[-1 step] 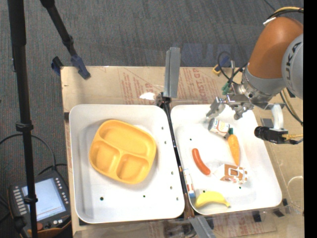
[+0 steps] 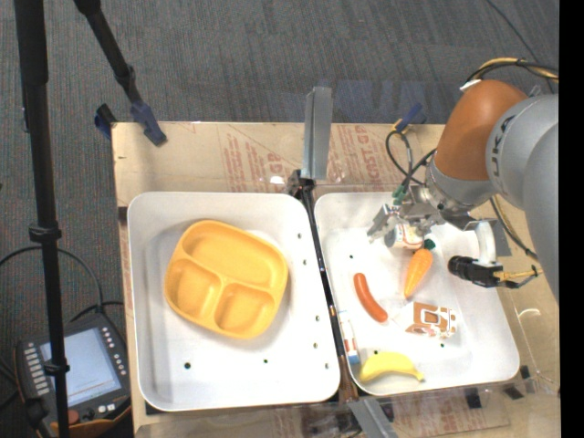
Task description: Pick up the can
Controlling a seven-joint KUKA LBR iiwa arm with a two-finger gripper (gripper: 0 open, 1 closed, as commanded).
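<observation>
Yellow tray, orange carrot, white bins.

The can sits in the right bin, up near its far edge, mostly hidden under the gripper. What shows of it is a small pale body with a touch of red and orange on its side. It lies just beside the top of the carrot.
</observation>
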